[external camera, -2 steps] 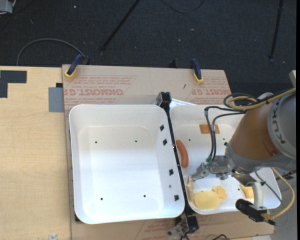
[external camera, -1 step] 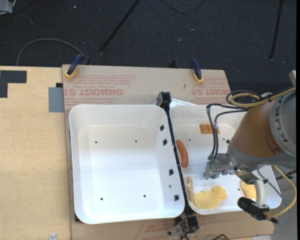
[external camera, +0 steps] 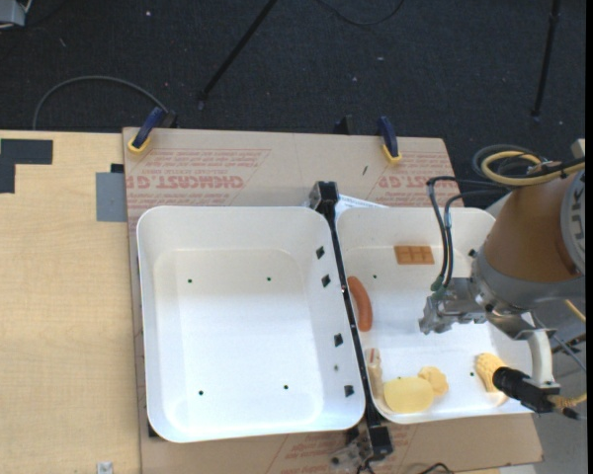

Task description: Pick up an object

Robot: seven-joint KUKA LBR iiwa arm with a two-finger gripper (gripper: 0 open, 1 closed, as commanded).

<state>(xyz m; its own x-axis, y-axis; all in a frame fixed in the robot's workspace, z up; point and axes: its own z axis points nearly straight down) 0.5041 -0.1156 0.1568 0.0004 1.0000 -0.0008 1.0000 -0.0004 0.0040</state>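
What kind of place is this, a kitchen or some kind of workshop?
Most likely a robotics lab, not a kitchen: two white bins clamped onto a cardboard sheet, tripod legs on dark carpet, and what look like toy foods such as a hot dog.

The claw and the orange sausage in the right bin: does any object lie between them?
No. In the camera view, only bare white bin floor separates the claw from the orange sausage beside the divider.
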